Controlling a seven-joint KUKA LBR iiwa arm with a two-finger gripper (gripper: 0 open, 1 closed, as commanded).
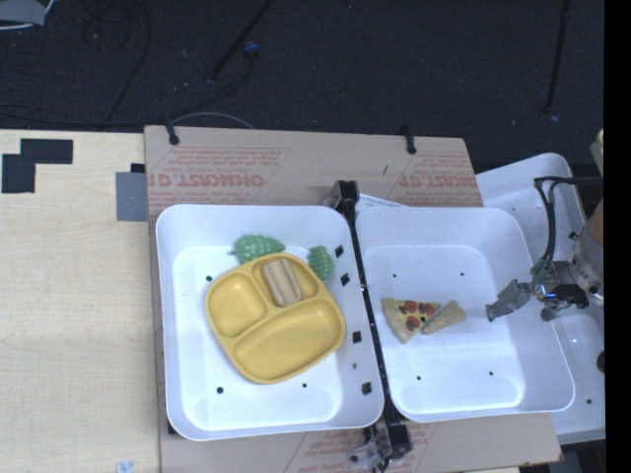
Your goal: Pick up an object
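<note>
Your claw [510,301] hangs low at the right bin's [463,402] right edge; whether it is open or closed, you cannot tell. The pizza slice [421,315] lies apart near that bin's left edge, likely your easiest target.

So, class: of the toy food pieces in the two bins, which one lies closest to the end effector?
The toy pizza slice, alone in the right white bin. The hot dog and green pieces lie in the left bin, farther from the end effector.
</note>
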